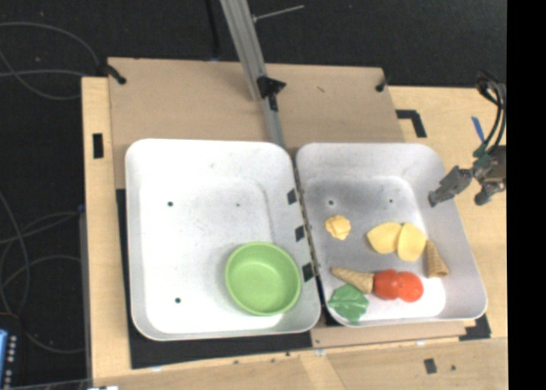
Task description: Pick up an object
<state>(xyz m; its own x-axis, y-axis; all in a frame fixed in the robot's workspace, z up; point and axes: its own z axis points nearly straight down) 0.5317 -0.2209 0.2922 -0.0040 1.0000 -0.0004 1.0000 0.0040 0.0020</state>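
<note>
Two white bins sit side by side. The left bin point(171, 183) holds just a green bowl point(263, 277) at its near right corner. The right bin point(358, 166) carries the small things, all toward its near side: a little yellow lump point(338, 227), a green piece point(348, 302), a cone point(352, 277), a red piece point(397, 285), a yellow piece point(397, 240) and a second cone point(436, 259). The gripper point(465, 183) hangs over that bin's right rim with nothing between its fingers; how wide they stand I cannot tell. The yellow lump looks the best pick, standing apart with open floor round it. The clustered pieces touch or nearly touch, and the green one crowds the near rim.
</note>
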